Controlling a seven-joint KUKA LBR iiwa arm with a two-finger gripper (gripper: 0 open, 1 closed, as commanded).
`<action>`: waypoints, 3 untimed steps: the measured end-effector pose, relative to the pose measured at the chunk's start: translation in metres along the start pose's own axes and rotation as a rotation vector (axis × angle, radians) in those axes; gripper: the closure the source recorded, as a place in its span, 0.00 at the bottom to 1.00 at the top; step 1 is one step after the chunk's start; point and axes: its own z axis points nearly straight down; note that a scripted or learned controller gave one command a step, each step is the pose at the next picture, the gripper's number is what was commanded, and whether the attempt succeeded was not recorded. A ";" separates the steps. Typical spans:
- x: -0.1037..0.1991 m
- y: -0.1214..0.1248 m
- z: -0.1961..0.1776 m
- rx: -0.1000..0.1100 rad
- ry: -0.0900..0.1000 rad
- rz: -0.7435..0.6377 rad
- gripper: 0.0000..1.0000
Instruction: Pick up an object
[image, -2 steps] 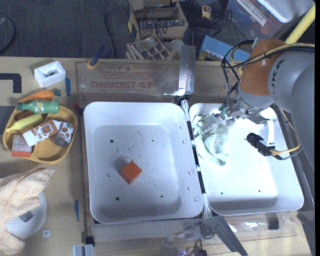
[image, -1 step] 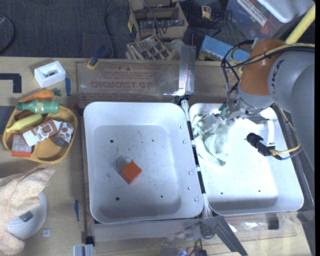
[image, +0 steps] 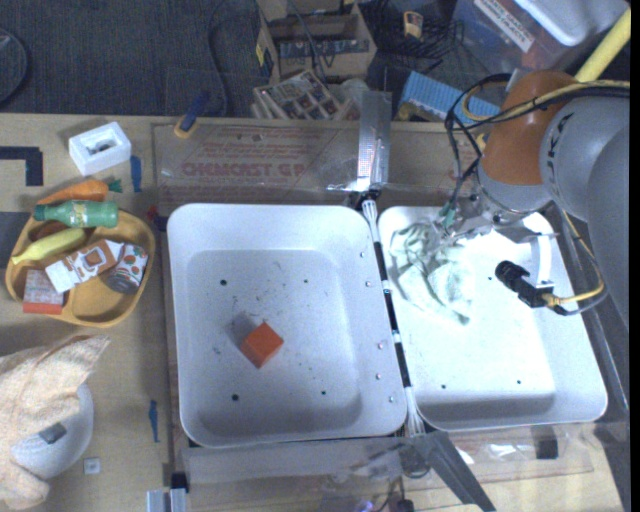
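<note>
Gripper (image: 448, 222) hangs over the right bin (image: 560, 400); blur hides whether it grips anything. Orange block (image: 263, 344) sits in the left bin (image: 200, 240).

No legible text anywhere.

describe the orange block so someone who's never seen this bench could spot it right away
Start at the left bin, the white one farther from the arm. The orange block lies on that bin's floor, a little below its middle. It is a small cube and the bin's sole coloured thing, with dark specks scattered about it.
</note>
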 end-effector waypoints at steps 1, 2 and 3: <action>-0.005 0.002 0.009 0.005 0.003 0.113 1.00; -0.007 0.002 0.011 0.003 -0.003 0.114 0.00; 0.010 -0.038 0.010 0.001 -0.001 0.072 0.00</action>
